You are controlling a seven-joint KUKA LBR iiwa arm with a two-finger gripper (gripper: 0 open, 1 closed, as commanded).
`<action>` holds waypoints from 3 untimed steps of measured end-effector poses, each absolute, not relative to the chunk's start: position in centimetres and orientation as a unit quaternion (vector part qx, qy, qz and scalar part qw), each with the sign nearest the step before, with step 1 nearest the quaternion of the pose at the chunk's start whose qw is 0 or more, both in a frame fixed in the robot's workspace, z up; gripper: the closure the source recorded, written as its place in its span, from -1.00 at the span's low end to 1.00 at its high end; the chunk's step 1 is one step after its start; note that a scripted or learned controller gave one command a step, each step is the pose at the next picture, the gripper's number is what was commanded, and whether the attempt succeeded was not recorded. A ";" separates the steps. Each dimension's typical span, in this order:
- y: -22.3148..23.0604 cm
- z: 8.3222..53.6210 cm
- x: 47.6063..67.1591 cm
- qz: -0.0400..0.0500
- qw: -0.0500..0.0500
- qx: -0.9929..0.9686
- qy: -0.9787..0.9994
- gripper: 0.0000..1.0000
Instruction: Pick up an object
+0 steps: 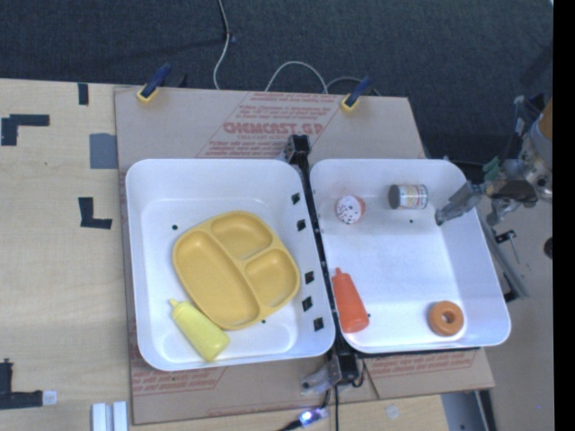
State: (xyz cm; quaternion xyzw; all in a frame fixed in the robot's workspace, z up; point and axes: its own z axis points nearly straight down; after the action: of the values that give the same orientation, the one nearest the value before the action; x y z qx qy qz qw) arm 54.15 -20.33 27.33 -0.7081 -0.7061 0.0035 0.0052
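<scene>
At the right edge of the right bin, the claw hangs just over the rim, its grey finger slanting down toward the bin floor; whether it is open or closed I cannot tell, and nothing shows between its fingers.

Nearest to it, just to the left, lies a small jar on its side, close to the far wall. It looks light and stiff but round, so it would likely roll; a hold across its short body seems best. Farther left sits a small white speckled ball, probably slippery to pinch. Near the bin's front right corner rests an orange ring, flat and low. An orange bottle lies touching the divider wall, leaving little room on that side.

The middle of this bin's floor is open, giving free room to descend. In the left bin, a yellow divided plate and a yellow bottle lie well apart from the claw.
</scene>
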 end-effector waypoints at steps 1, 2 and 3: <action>-20.3 28.0 54.4 0.001 0.000 -0.707 -0.708 -1.00; -19.9 21.5 54.5 0.002 0.003 -0.707 -0.707 -1.00; -20.3 15.4 53.8 0.002 0.003 -0.707 -0.707 -1.00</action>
State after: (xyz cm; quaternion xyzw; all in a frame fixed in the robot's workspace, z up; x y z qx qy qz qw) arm 53.76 -20.29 15.39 -0.7071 -0.7071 0.0022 0.0033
